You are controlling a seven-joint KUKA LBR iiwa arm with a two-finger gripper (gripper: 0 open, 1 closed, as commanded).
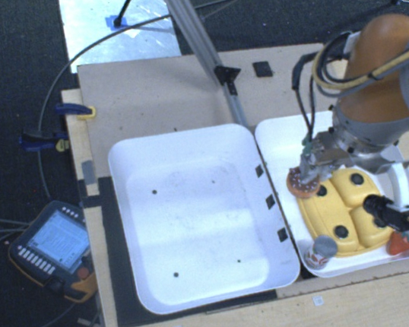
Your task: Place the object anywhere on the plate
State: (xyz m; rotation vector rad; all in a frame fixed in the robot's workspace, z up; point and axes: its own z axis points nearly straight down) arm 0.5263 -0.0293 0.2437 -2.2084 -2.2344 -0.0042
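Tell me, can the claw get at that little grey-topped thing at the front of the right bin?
Probably yes. The grey-topped thing sits uncovered in the right bin, just off the yellow plate's near corner, and the claw hovers close above the same bin.

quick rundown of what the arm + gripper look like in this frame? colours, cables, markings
The arm is grey with a rounded orange section above the wrist. Black and yellowish cables loop around that orange part, and a thin black cable runs down toward the gripper, which is a small metallic grey assembly over the right bin. No markings are legible.
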